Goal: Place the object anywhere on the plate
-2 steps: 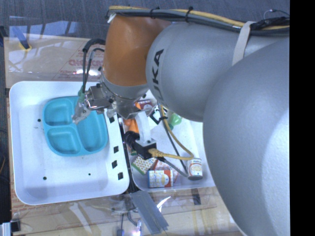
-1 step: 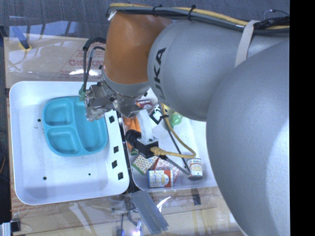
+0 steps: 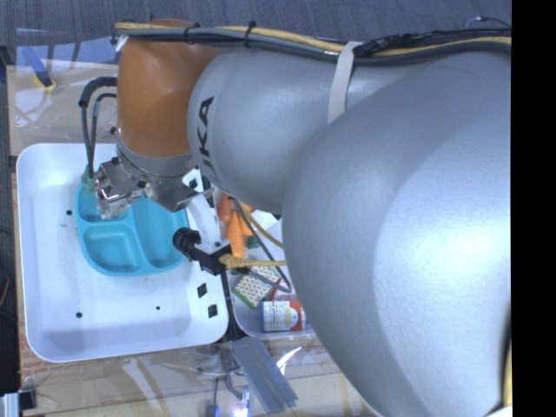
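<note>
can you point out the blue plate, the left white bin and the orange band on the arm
blue plate (image 3: 130,250), camera view, on the floor of its lower compartment
left white bin (image 3: 104,328), camera view, on its bare floor below the plate
orange band (image 3: 152,94), camera view, on its curved front face

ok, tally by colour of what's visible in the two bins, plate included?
Blue: 1, the compartmented blue plastic plate in the left white bin
Orange: 1, an orange carrot-like object in the right white bin
Multicoloured: 2, a checkered packet and a small white-and-red labelled carton, both in the right bin
Total: 4
</note>
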You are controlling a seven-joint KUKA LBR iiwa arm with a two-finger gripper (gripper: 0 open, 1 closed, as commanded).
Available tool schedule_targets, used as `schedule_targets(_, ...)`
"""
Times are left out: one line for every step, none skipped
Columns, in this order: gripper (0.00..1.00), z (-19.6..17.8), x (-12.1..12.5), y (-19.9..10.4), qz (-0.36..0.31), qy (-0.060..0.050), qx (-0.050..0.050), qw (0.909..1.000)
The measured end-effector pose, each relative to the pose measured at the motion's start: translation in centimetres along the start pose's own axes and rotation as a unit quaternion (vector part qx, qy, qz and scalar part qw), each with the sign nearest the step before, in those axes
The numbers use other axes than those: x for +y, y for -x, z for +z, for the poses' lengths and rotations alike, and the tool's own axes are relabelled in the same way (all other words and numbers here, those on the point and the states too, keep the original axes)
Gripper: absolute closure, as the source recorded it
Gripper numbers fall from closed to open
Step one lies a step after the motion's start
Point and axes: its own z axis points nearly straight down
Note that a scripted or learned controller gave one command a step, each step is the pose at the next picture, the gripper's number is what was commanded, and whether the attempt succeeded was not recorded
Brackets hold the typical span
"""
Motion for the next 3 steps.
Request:
schedule_targets(1.00, 1.7, -7.1, -3.1, -0.164, 0.000, 0.000, 0.9865)
schedule_targets(1.00, -3.4, -9.8, 4.4, -0.068, 0.003, 0.000, 0.9977)
schedule_targets(0.00, -3.4, -9.8, 4.4, -0.067, 0.003, 0.000, 0.9977)
